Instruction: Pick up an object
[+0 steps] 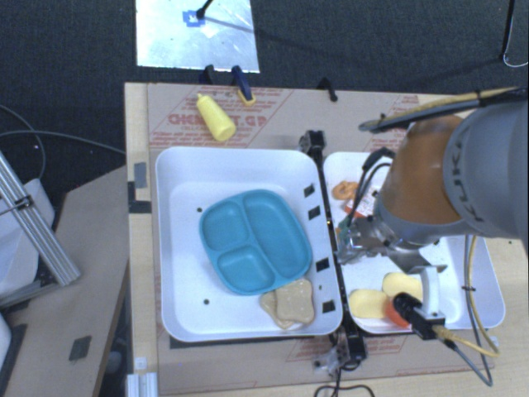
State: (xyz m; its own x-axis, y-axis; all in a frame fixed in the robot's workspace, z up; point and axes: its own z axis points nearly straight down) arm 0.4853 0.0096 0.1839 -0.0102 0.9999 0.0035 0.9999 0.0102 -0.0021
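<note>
Grey metal with an orange band, the arm (pixel 463 180) reaches in from the right over the right bin (pixel 496 304). Its gripper (pixel 351 245) hangs low, just beside the wall shared with the left bin (pixel 178 222). We cannot tell whether the gripper is open or closed.

Three loose things lie close to it in the right bin. Two smooth, rounded yellow pieces (pixel 368 303) sit side by side just on its near side, and one small orange piece (pixel 345 190) lies on its far side, by the bin's far left corner.

We count two bins, both shallow white plastic with rounded corners, resting on a printed cardboard sheet (pixel 281 110).

In the left bin lies one glossy blue tray (pixel 256 238), moulded into three compartments and turned at a slant. One flat tan piece (pixel 289 304), rough like a slice of bread, touches the tray's near edge.

Beyond the left bin, one yellow bottle (pixel 215 118) lies on its side on the cardboard.
</note>
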